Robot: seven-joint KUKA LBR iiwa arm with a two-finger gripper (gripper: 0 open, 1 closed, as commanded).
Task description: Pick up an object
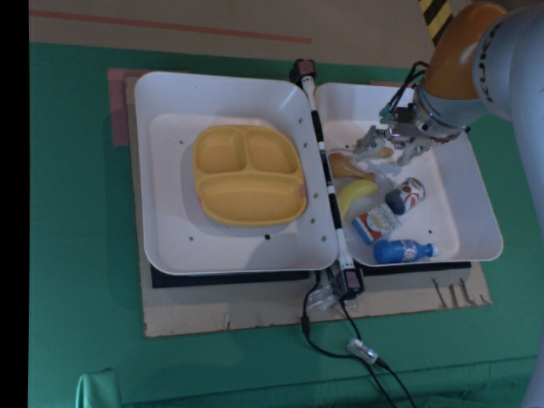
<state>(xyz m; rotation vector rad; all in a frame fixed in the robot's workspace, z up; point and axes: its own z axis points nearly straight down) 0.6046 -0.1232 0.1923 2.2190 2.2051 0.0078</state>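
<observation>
Big grey arm (501,49), reaching in over the far right corner of the right bin (463,211). Beside it, the left bin (161,228), with just a yellow tray (248,175) in its middle. No need to go there.

Gripper (387,149) low over the far left part of the right bin. Can't tell how wide open, or whether anything is in it. Looks like nothing picked up yet.

All the toys in the right bin, bunched by its left edge and down toward its near edge. Closest to the gripper: a brown toy (344,165), right by the left edge. Just below that, a banana (355,194), touching or nearly touching the brown toy. Then a can (406,195), lying on its side next to the banana. Then a small box (376,223) under the can. Last, a blue bottle (401,251) near the near edge.

What could go wrong:
- Might come down between two toys and grab none, since so close together.
- Might push the brown toy against the bin's left wall and pinch only air.
- Could make the round can or bottle roll away with a small bump.
- Could let the smooth, curved banana slip out on the way up.
- Might hit the wall between the bins.
</observation>
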